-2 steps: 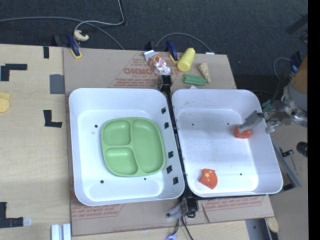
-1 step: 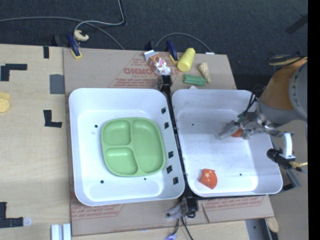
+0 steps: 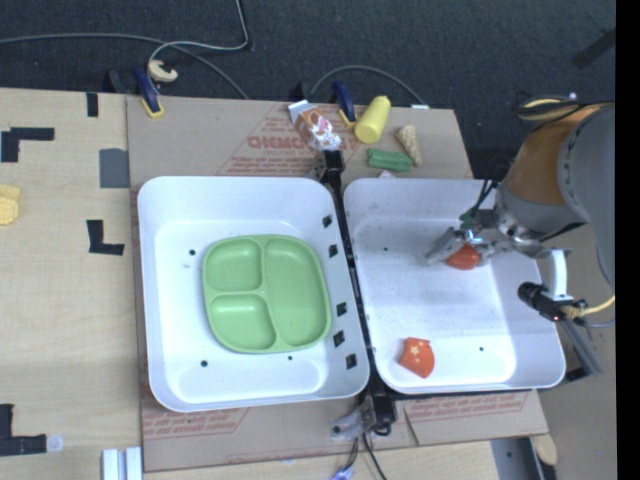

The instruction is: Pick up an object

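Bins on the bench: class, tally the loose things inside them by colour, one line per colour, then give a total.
Green: 1, the divided plate in the left bin.
Red-orange: 2, one by the tool, one near the front of the right bin.
Total: 3.

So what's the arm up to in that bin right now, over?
Gripper low in the right bin, over a red object; grasp not confirmed. Second red object near the front wall, untouched. Nothing in the way.

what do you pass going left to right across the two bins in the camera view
left bin → green divided plate → right bin → orange-red piece near the front → claw, over a red object
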You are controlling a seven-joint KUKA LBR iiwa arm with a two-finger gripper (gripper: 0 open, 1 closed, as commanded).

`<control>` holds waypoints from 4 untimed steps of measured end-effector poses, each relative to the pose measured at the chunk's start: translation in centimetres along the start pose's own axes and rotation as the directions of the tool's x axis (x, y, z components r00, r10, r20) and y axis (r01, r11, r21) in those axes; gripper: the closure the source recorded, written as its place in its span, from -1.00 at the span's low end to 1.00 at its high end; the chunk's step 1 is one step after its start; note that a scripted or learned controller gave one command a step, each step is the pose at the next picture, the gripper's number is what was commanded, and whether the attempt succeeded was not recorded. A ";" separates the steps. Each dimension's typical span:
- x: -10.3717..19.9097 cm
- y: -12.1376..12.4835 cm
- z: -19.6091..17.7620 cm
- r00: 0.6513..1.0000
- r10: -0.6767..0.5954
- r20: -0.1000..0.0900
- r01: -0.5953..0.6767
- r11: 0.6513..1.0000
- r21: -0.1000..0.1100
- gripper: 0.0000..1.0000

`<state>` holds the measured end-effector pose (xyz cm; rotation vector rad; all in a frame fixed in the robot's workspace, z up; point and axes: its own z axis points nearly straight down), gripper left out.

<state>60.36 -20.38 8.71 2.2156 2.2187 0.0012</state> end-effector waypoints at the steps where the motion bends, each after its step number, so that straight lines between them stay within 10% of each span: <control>1: -2.0 1.8 -4.1 1.000 0.000 -0.002 0.000 1.000 0.004 -1.00; 2: -1.2 1.6 0.0 1.000 0.000 0.000 0.000 1.000 0.003 -1.00; 3: -1.2 1.7 -1.0 1.000 -0.001 0.003 0.001 1.000 -0.001 1.00; 4: 9.0 1.4 -1.6 1.000 -0.002 -0.006 0.002 1.000 0.006 1.00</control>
